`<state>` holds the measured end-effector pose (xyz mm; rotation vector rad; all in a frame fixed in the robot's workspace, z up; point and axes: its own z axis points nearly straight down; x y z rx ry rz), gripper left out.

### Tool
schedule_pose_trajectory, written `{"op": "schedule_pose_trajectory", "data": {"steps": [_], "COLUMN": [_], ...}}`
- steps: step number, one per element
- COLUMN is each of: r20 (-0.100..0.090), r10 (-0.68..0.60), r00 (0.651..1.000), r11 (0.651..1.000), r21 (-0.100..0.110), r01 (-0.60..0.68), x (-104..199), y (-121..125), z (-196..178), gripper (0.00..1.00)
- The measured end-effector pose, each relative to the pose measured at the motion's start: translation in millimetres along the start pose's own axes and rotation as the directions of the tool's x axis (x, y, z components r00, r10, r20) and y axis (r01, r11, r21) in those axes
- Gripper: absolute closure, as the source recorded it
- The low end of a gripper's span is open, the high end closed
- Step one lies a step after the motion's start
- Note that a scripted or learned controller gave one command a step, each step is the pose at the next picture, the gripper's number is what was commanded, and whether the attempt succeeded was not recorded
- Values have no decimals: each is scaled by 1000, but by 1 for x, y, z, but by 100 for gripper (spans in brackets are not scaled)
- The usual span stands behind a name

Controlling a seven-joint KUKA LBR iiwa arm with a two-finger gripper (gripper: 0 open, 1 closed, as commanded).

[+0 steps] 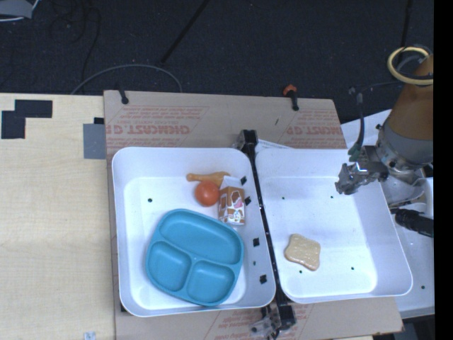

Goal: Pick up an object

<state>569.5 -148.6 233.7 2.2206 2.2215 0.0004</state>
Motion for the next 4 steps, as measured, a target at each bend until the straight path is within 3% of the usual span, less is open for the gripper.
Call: {"op": "schedule_pose_trajectory", "data": {"steps": [2, 4], "r20": [-1, 0], "r10": [-3, -2], "r00": [1000, 1000], "r11": [1000, 1000], "r21": [3, 5], "r01": [3, 2], "x": [113, 218], "y": [20, 17], "z": [-7, 2], "gripper": [100, 100]}}
